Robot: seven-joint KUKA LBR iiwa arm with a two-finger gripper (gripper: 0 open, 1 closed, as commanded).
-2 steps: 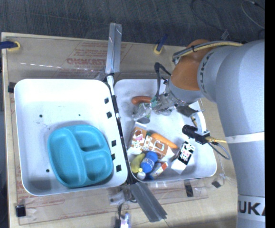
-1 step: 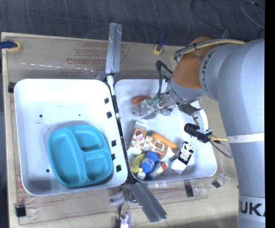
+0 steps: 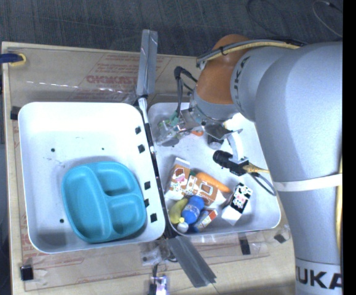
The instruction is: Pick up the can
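can (image 3: 168, 126), seemingly the shiny crumpled object, is seen in the right bin's (image 3: 265, 217) far left corner. gripper (image 3: 187, 120) is lowered just beside it, likely for a grasp; contact cannot be told. clutter (image 3: 196, 198) is heaped nearer, blue tray (image 3: 104, 198) left.

Your arm (image 3: 300, 121) comes in from the right side of the camera view as a thick grey column, its big lower link filling the right edge from bottom to top. You can see it bend leftward near the top, where the orange band (image 3: 217, 72) wraps the link just above the wrist. Below that band your wrist points down and to the left. Your gripper (image 3: 176, 126) sits at the end of the wrist, low and angled left; its fingers are too small and cluttered for you to read
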